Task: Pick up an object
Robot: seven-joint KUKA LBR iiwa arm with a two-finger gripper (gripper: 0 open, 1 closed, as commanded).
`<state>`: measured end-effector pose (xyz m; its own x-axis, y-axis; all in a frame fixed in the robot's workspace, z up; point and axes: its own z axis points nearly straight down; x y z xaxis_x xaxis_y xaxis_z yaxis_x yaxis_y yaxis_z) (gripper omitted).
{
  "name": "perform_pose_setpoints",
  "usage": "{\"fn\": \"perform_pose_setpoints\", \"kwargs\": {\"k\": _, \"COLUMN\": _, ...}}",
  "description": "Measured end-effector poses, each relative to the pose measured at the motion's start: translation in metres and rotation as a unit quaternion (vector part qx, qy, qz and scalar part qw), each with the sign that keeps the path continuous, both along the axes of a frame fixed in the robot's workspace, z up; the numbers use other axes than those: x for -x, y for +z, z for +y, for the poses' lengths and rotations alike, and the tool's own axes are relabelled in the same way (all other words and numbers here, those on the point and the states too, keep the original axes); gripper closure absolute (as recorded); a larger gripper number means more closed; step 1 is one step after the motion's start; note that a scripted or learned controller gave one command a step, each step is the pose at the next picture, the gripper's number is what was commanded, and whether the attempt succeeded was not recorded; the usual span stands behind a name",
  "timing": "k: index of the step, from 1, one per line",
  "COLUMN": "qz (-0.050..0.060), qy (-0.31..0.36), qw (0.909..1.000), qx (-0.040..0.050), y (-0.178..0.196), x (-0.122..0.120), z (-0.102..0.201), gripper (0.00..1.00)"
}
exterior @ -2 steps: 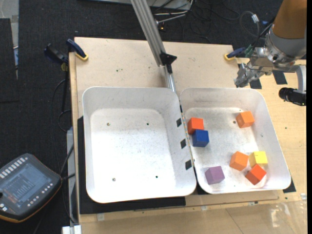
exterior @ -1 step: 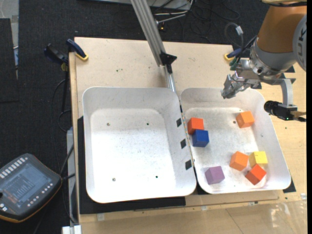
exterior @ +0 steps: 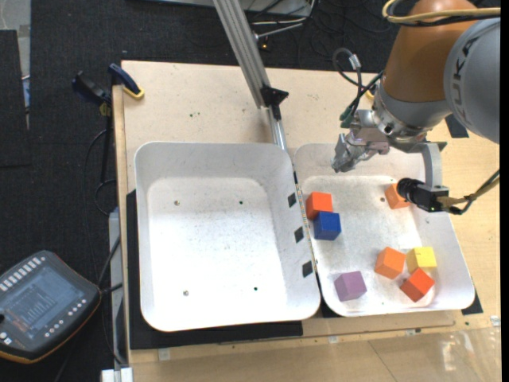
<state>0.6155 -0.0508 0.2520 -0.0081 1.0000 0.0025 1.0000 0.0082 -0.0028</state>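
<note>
Gripper (exterior: 347,162) poised over right white bin (exterior: 453,249), far edge; finger opening cannot be judged
Camera view: nearest candidate, small orange cube (exterior: 320,204) touching blue cube (exterior: 327,225), lies just toward the camera and slightly left of the pincer

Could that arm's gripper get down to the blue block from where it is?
Probably yes. The gripper hangs above the right bin, with open space over the blue block; only the orange block touching it might crowd the fingers.

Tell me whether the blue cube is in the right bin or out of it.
In. The blue cube rests on the right bin floor near its left wall, touching the orange cube behind it.
</note>
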Motion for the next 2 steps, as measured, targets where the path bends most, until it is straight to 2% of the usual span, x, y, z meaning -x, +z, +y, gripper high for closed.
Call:
{"fn": "perform_pose_setpoints", "kwargs": {"k": 1, "qz": 0.0, "qy": 0.0, "qw": 1.0, "qx": 0.0004, "y": 0.003, "x": 0.025, "z": 0.042, "gripper": 1.0}}
{"fn": "perform_pose_setpoints", "kwargs": {"k": 2, "qz": 0.001, "qy": 0.0, "qw": 1.0, "qx": 0.0003, "y": -0.013, "x": 0.053, "z": 0.093, "gripper": 1.0}}
